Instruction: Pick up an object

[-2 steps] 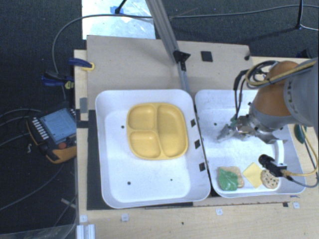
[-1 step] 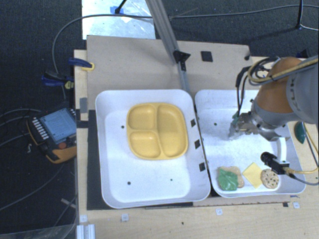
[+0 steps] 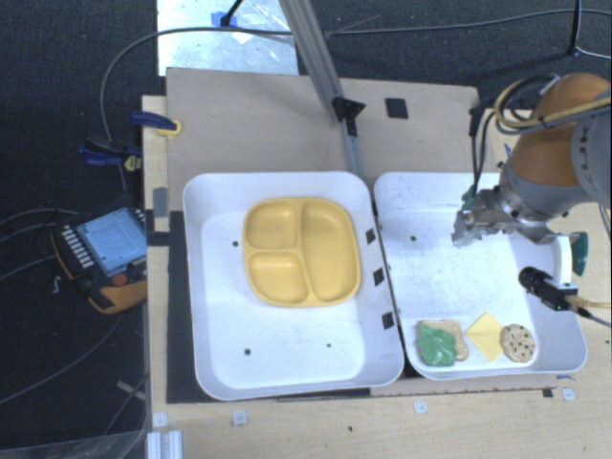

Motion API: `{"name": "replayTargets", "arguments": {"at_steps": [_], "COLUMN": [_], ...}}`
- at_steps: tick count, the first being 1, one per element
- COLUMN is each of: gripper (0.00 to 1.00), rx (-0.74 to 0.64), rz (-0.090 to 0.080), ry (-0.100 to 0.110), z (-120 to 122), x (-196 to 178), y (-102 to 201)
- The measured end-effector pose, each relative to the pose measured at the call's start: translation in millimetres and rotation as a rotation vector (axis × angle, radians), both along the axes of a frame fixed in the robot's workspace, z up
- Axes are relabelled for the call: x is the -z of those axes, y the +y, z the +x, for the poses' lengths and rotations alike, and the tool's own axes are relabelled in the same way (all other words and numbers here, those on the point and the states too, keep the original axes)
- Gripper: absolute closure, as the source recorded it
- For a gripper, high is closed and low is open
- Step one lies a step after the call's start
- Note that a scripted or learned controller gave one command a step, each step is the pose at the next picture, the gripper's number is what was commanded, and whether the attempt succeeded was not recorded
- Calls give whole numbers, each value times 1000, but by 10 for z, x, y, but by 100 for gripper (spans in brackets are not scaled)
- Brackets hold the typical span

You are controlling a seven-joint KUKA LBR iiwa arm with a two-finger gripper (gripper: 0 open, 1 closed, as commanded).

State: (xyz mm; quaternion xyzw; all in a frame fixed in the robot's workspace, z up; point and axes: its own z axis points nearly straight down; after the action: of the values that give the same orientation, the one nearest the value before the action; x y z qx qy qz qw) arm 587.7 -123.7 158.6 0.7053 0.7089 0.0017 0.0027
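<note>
Two shallow white bins sit side by side on the tabletop (image 3: 249,113). The left bin (image 3: 220,342) holds a yellow divided plate (image 3: 301,251) in its upper middle. The right bin (image 3: 430,275) carries three small things in a row along its lower edge, toward the lower right of the frame: a green-topped piece of toast (image 3: 440,342), a yellow cheese slice (image 3: 485,336) and a round cookie (image 3: 517,342). The toast is leftmost, the cheese slice is in the middle just beside it, and the cookie is rightmost, next to the cheese.

The end effector (image 3: 469,229) is at the upper right part of the right bin, below the grey arm with its orange band that comes in from the right edge of the frame. Whether it is released or clenched cannot be told from this view, and nothing is seen in its grasp. The three food pieces lie well apart from it, lower in the frame; the cheese slice is nearly straight below it, the toast down and slightly left, the cookie down and to the right.
</note>
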Motion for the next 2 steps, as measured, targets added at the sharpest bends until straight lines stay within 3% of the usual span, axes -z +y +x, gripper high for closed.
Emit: {"name": "replayTargets", "arguments": {"at_steps": [2], "gripper": [100], "rx": [-2], "rz": [1], "ry": [1], "z": [-7], "x": [-778], "y": [-37]}}
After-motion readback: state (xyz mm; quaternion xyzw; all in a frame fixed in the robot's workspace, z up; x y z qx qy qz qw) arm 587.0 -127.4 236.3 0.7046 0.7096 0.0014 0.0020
